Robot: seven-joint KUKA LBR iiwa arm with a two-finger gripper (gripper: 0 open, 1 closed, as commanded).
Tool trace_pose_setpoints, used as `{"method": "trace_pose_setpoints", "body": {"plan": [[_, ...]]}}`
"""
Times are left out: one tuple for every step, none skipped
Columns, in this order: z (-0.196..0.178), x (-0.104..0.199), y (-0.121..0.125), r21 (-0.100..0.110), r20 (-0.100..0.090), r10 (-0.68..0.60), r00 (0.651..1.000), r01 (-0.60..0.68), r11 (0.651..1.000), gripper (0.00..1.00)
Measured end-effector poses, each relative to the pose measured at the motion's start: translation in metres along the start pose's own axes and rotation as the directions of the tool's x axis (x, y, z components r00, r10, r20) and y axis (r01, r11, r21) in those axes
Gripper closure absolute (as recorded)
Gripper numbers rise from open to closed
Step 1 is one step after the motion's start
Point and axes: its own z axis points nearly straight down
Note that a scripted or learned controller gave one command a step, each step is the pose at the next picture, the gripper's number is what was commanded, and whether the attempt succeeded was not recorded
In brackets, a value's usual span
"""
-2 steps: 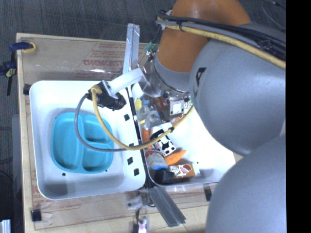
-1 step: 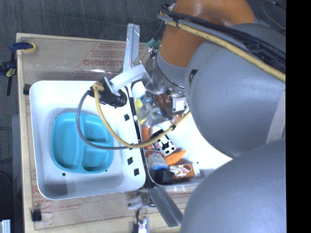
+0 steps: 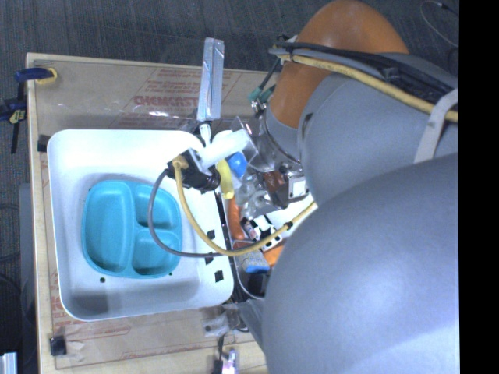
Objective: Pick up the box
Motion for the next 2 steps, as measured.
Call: {"method": "trace_pose_setpoints", "body": {"plan": [[-0.0086, 0.0003, -0.0023, 0.002, 0.008, -0.011, 1.000, 0.011, 1.000, 1.00], [-0.0175, 0.0006, -0.0040, 0.002, 0.014, -0.021, 1.000, 0.021, 1.000, 1.00]]}}
